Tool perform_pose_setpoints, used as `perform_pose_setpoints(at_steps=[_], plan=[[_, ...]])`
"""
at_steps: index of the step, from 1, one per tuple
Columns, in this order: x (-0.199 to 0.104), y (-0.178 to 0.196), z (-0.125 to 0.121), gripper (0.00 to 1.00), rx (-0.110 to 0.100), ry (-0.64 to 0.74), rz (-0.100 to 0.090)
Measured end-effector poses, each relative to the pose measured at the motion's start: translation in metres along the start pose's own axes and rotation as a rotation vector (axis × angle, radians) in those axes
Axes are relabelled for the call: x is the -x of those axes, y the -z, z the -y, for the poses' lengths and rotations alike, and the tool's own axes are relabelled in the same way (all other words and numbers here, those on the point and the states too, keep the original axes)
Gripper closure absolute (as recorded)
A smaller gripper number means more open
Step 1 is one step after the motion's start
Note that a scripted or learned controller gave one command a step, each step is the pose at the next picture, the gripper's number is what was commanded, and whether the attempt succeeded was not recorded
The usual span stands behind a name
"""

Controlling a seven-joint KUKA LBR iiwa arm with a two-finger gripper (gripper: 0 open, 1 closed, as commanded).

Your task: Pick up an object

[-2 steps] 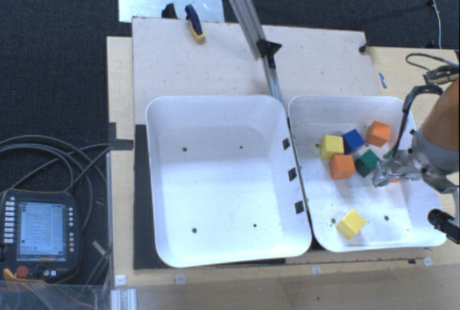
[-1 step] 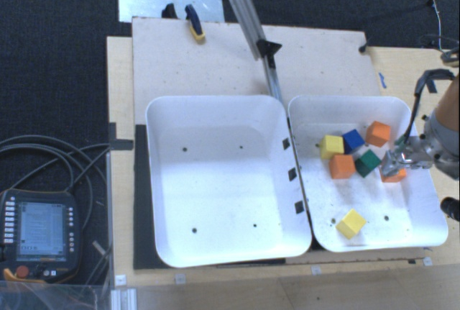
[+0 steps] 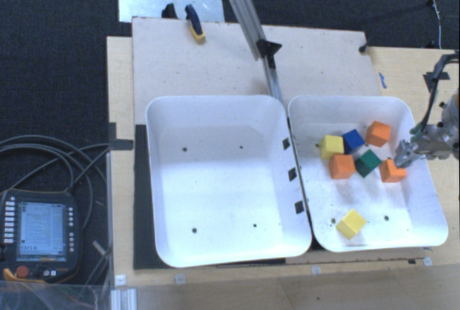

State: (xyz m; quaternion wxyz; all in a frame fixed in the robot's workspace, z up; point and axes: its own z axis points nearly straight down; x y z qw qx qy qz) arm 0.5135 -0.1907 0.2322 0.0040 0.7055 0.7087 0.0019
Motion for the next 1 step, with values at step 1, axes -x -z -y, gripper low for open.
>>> perform_pose_setpoints(at_steps=[1], plan=[[0.0006, 0.0315, -0.0018, 1.0, -0.002, 0.0, -0.001]])
